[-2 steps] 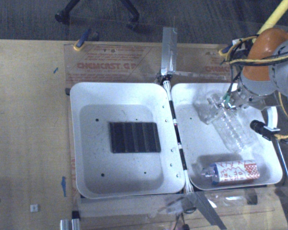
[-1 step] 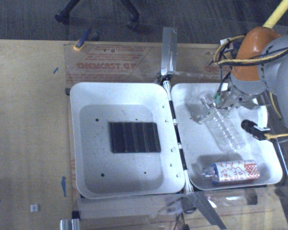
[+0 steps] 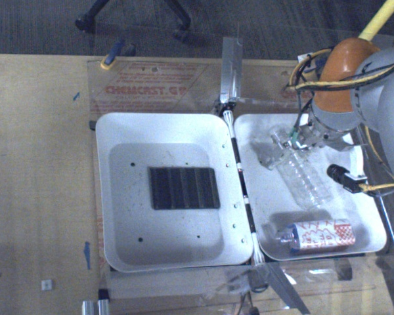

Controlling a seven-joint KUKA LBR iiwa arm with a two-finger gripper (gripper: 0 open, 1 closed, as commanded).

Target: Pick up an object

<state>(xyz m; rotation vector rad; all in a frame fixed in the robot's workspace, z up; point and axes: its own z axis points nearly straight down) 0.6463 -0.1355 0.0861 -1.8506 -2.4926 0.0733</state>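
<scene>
Hovering over right bin point(image 3: 374, 238), gripper point(image 3: 295, 140) sits by clear bottle point(image 3: 299, 169). Fingers' state: can't tell. Red-white can point(image 3: 318, 235) near bin's front wall.

A flat black ribbed rectangular mat point(image 3: 184, 188) is lying centrally in the left white bin point(image 3: 111, 176). In the right white bin point(image 3: 374, 238), a clear plastic bottle point(image 3: 301, 172) is lying mid-floor, and a red-and-white patterned cylindrical can point(image 3: 318, 235) is resting along its front edge.

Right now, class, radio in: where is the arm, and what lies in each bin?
End effector low over right bin, at clear plastic bottle. Red-white can lies near front wall. Dark ribbed block in left bin.
</scene>
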